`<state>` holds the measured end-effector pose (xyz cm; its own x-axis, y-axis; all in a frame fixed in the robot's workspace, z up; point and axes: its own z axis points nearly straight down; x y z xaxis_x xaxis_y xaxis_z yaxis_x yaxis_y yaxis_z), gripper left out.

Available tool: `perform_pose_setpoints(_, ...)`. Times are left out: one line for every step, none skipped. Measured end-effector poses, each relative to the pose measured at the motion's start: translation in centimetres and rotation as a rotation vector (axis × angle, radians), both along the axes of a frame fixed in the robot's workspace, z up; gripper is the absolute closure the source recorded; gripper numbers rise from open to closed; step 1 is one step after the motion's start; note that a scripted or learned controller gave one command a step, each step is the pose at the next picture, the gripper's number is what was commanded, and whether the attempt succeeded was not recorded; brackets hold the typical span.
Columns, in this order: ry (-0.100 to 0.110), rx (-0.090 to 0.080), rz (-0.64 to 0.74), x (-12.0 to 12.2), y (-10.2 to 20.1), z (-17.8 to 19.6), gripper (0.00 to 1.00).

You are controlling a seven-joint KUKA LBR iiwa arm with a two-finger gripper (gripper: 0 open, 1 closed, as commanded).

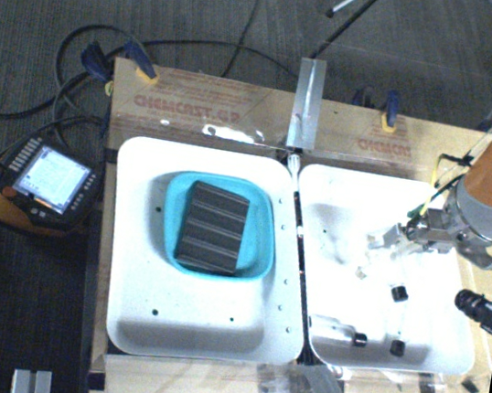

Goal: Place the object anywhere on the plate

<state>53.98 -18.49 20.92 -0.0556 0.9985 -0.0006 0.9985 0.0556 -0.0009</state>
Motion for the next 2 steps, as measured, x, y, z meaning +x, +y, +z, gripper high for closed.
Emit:
perform_pose_setpoints(0.0, 0.0, 0.0, 0.0, 0.0, 0.0, 0.0)
perform_pose_setpoints(0.003, -0.001, -0.124, -5.7, 0.8, -2.5, 0.0)
